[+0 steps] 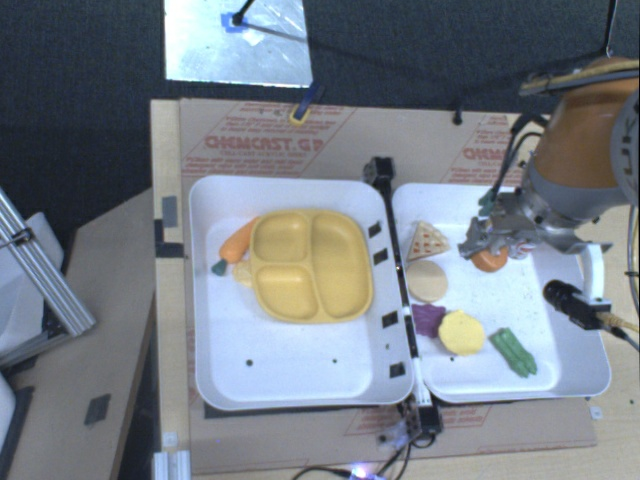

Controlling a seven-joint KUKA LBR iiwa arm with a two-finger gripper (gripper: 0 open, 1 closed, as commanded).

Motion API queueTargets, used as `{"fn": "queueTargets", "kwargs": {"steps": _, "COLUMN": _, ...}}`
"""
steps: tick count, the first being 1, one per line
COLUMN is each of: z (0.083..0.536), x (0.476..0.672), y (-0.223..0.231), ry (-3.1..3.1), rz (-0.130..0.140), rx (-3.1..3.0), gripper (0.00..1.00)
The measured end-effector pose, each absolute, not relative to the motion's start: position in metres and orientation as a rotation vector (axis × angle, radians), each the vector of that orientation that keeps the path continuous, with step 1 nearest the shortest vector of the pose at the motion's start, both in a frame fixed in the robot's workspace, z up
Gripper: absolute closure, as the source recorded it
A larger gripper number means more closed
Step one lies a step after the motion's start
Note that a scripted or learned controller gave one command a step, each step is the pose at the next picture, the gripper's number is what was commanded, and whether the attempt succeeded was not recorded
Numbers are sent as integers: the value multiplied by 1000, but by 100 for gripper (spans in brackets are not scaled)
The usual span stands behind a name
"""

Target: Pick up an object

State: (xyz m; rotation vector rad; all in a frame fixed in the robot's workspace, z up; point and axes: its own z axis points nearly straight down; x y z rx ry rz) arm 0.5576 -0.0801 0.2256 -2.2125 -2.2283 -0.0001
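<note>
The KUKA arm reaches from the right over the right-hand white bin, its gripper low above a small round orange toy near the bin's upper middle; whether the fingers are parted or closed on it cannot be told, so the pick is judged at the approach-or-grasp stage, with lifting still to come. The orange toy is roughly round, largely hidden beneath the gripper, and shows no clear long axis or pointing direction; a pizza slice, a yellow lemon and a green vegetable lie apart from it.
</note>
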Motion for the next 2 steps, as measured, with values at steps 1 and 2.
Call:
{"fn": "queueTargets", "kwargs": {"steps": 1, "z": 230, "x": 530, "y": -51, "ry": -2228, "rz": 0, "rx": -2213, "gripper": 100}}
{"fn": "queueTargets", "kwargs": {"steps": 2, "z": 220, "x": 529, "y": -62, "ry": -2222, "rz": 0, "rx": -2222, "gripper": 100}}
